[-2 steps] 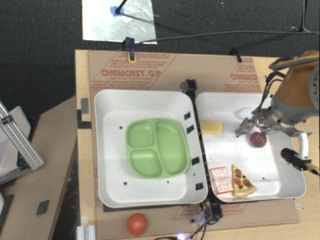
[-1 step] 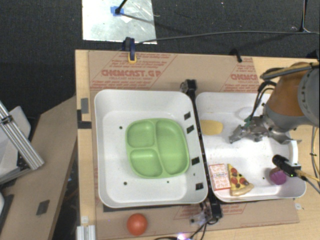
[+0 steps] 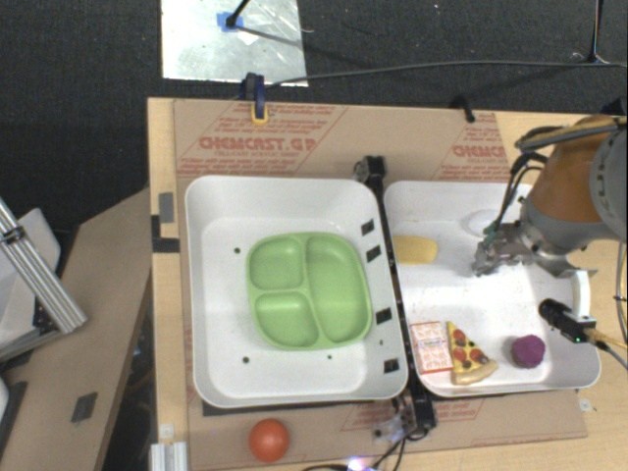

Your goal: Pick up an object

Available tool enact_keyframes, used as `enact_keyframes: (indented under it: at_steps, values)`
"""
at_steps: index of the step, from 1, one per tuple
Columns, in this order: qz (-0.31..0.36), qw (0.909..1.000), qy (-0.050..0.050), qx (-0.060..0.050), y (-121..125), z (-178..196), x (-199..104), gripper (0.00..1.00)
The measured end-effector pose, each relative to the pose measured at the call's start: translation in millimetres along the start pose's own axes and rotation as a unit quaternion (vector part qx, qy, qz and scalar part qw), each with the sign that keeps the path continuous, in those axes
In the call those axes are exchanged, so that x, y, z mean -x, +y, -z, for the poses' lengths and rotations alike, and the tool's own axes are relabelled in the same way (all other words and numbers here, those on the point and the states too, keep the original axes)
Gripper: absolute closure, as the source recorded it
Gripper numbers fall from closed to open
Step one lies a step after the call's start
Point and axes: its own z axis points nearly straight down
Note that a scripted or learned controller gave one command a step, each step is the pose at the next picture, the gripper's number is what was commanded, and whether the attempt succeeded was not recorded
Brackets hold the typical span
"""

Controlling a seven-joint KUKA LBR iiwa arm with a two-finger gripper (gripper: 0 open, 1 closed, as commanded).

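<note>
Orange ball (image 3: 268, 440): nearest to you, on the bench at about 7 o'clock from the picture's centre, outside both bins, just below the left bin's front edge.

Toy pizza slice (image 3: 468, 354): in the right bin (image 3: 432, 283), front edge, around 5 o'clock; its crust side points toward the bin's front rim.

Pink-and-white card (image 3: 430, 347): touching or just beside the pizza slice on its left, at the right bin's front-left corner.

Purple ball (image 3: 528, 350): right of the pizza slice, near the right bin's front-right corner, roughly 4 o'clock; apart from the slice.

Green divided plate (image 3: 308, 289): you see it in the middle of the left bin (image 3: 211, 263), three compartments, nothing lying in them.

Yellow block (image 3: 415, 251): in the right bin near its left wall, about 3 o'clock from centre; it lies well apart from the gripper.

Gripper (image 3: 488, 261): low over the right bin's middle, to the right of the yellow block, at 3 o'clock; you cannot tell from this view whether its fingers are spread or pressed together, and nothing shows between them.

Arm (image 3: 579, 189): grey with an orange band, coming in from 2 o'clock.

Cardboard sheet (image 3: 294, 135): under both bins, red print showing at the far side, 12 o'clock.
</note>
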Motion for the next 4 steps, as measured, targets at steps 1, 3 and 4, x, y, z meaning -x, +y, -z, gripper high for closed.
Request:
enact_keyframes:
  at_steps: [1, 3, 4]
  values:
    - [0.002, 1.0, 0.0, 0.001, 4.3, 46.1, -6.3, 1.0]
    - [0.002, 1.0, 0.0, 0.001, 10.2, 134.4, -13.0, 1.0]
    - [0.004, 1.0, 0.002, -0.001, 0.9, 142.2, -72.2, 1.0]
